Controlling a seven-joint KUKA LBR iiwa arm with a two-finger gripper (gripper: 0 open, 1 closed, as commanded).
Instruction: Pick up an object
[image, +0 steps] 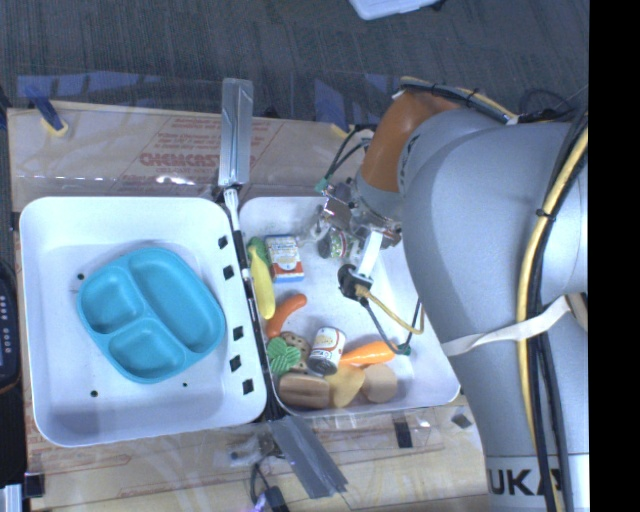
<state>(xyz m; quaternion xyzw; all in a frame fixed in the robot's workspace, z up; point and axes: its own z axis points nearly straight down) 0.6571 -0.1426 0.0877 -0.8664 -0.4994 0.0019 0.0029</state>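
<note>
**Claw low in the right bin, toys massed at its near edge**

Camera view: The grey arm (490, 250) reaches in from the right, and its claw (340, 240) sits over the far half of the right bin (425, 385). Whether the claw is open, or has hold of anything, cannot be told.

Just beside it, toward the bin's left wall, lies a small carton (285, 256), with a yellow banana (262, 285) along that wall. Nearer lie an orange sausage (285, 312), a can (326, 350), a carrot (368, 352) and a green piece (286, 353); bread-coloured pieces (335, 387) line the near edge.

The left bin (45, 400) holds a blue divided plate (150, 315).
</note>
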